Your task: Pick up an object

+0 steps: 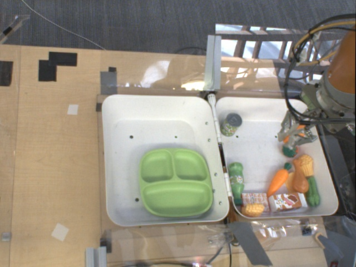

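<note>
Boxed snack carton (287,202), nearest us, lies at six o'clock from the end effector (291,139).
We see a small orange-and-green toy (291,148) just under its tips; whether it pinches it, we cannot tell.

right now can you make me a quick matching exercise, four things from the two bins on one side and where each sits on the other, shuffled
Things:
1. green divided plate
2. small can
3. toy carrot
4. green bottle

Places:
A. lying along the right bin's left wall
B. back left of the right bin
C. in the left bin
D. front right part of the right bin, beside other toy food

Pairs: 1-C, 2-B, 3-D, 4-A
</note>
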`<action>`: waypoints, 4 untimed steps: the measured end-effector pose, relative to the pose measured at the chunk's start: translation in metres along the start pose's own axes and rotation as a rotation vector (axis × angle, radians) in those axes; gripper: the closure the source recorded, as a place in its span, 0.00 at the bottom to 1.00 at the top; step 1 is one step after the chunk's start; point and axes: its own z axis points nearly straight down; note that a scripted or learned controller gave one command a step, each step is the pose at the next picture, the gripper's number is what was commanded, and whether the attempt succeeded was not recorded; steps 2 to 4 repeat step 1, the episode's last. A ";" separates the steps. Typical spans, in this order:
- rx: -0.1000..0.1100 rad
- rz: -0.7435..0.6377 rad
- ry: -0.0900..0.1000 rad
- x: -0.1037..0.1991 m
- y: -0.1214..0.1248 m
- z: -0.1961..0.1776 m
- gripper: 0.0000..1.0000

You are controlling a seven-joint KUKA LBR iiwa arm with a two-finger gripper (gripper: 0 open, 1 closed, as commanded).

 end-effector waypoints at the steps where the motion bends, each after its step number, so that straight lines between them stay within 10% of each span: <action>1: -0.014 -0.017 0.007 -0.111 0.005 0.012 1.00; 4: -0.014 -0.017 0.007 -0.111 0.005 0.012 1.00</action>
